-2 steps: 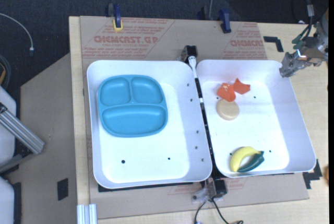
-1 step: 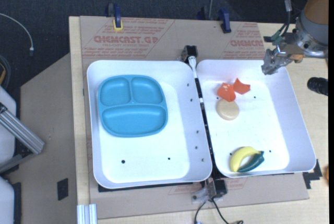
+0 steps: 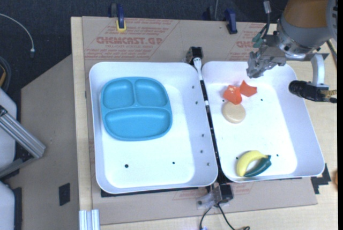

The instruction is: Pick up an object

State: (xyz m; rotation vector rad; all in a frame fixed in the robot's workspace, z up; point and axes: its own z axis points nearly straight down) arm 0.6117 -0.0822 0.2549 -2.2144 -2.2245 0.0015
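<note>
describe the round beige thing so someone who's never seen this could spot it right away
Look at the right-hand white bin, the one without the blue divided plate. In its upper-left part lies a flat, pale beige disc, touching the orange-red piece just above it. It is the only round, cream-coloured item; the yellow banana lies apart, near the bin's front edge.

An orange-red piece (image 3: 238,93) is seen lying in the right bin (image 3: 300,132), touching a round cream disc (image 3: 234,113) just below it. A yellow banana (image 3: 251,162) is laid near the front edge.
</note>
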